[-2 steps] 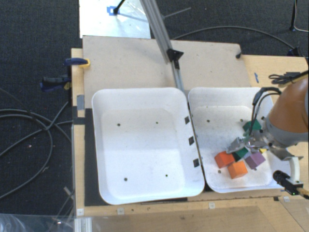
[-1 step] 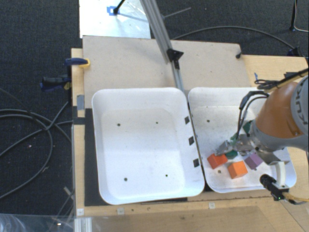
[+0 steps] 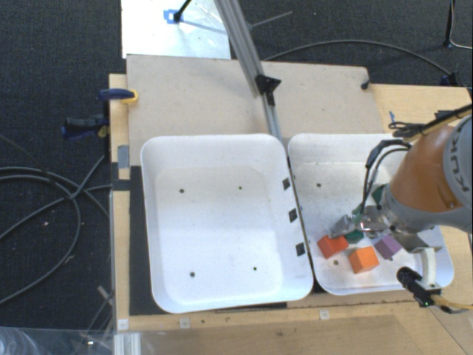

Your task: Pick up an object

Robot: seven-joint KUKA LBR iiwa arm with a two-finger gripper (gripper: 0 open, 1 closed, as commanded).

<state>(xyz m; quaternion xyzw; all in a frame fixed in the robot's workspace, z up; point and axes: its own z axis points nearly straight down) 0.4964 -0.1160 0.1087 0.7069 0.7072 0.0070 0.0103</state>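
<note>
I had the gripper (image 3: 347, 228) low in the right bin (image 3: 325, 161), near its front edge, w/ red block (image 3: 332, 245), orange block (image 3: 363, 259) & purple block (image 3: 387, 247) crowded beneath. Couldn't tell grip state. Risk: nudging neighbours, botched pick.

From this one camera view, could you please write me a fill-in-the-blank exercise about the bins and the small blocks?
1. All the small blocks lie in the ____ bin of the view.
2. The red block lies to the ____ of the orange block in the view.
3. The purple block lies beside the ____ block, on its right in the view.
4. The tool hangs over the dark ____ block.

Missing words: right; left; orange; green
</note>
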